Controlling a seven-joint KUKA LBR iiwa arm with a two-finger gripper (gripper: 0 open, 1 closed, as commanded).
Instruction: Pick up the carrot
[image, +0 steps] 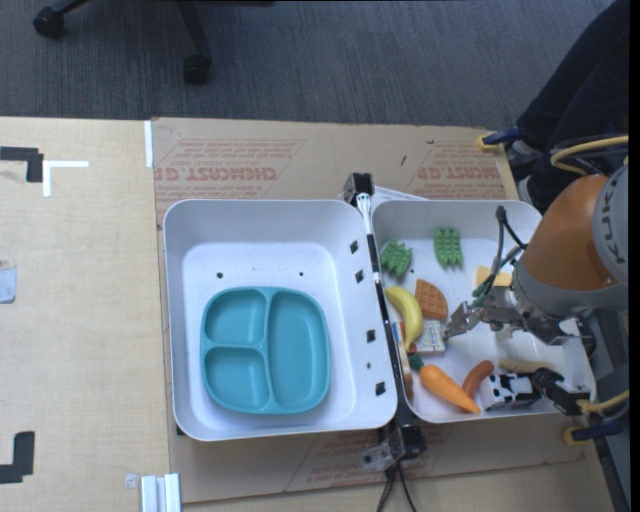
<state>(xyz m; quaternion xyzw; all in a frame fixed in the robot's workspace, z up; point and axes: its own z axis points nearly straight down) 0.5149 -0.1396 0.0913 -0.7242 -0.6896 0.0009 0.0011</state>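
Grey carpet and chair legs behind, a cardboard-topped bench (90, 330) in front, two white bins side by side on it. Over the right bin (470, 212), low among the toys: gripper (462, 322), metal tips angled toward the bin divider, nothing visible between them; whether parted or closed, cannot tell. Judged as the approach step, no grasp made yet.

Just beyond the tips, a small printed card or packet (430, 338), then a banana (406, 310) and a waffle-like piece (431, 298). Below the tips and a little toward the divider, near but apart: carrot (447, 388), lying flat and slanted against the bin's near wall. Beside it a red sausage-shaped piece (477, 377) and a black-and-white toy (512, 389).

Next move, as judged: shift toward the near wall, turn across the carrot's length, descend, close without catching the red piece.
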